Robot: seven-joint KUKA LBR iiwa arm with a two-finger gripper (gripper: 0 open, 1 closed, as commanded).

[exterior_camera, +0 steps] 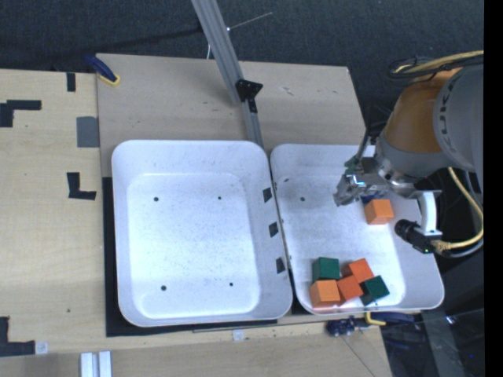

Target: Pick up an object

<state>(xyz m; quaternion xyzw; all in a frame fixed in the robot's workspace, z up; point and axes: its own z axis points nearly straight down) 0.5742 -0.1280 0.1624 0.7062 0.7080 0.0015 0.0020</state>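
Blocks cluster at the right bin's (292,210) near edge: orange block (324,292), green block (326,269), second orange block (360,272), darker green block (375,288), all touching or nearly so. Farther back, a lone orange cube (379,211) sits just beside the gripper (351,185). Can't tell the gripper's state. Left bin (126,210) beyond, arm (428,128) above.

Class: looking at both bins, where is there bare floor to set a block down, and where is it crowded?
The left bin floor is bare wall to wall. In the right bin, the far-left stretch is free; blocks crowd its near end, and the claw hangs beside an orange block.
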